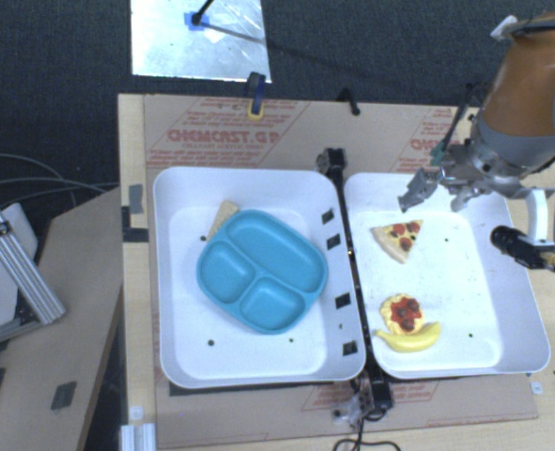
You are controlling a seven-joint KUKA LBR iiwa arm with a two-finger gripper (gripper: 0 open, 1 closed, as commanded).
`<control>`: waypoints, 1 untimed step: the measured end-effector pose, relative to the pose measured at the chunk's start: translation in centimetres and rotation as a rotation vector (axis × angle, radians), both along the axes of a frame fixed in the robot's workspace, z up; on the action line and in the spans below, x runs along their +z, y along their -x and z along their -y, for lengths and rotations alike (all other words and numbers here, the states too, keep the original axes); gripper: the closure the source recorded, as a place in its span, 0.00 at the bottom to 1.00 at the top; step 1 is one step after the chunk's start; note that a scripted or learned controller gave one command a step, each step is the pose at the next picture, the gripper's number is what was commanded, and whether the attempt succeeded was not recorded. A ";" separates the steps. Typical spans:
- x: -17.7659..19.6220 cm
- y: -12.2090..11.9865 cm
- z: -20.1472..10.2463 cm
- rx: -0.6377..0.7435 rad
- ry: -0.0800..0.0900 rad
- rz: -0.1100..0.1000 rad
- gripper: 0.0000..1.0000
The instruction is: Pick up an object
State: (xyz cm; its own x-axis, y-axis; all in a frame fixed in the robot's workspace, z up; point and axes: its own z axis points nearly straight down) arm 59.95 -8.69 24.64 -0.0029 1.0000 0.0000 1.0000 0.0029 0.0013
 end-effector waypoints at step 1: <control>-14.7 1.0 3.3 -0.005 -0.001 -0.014 0.00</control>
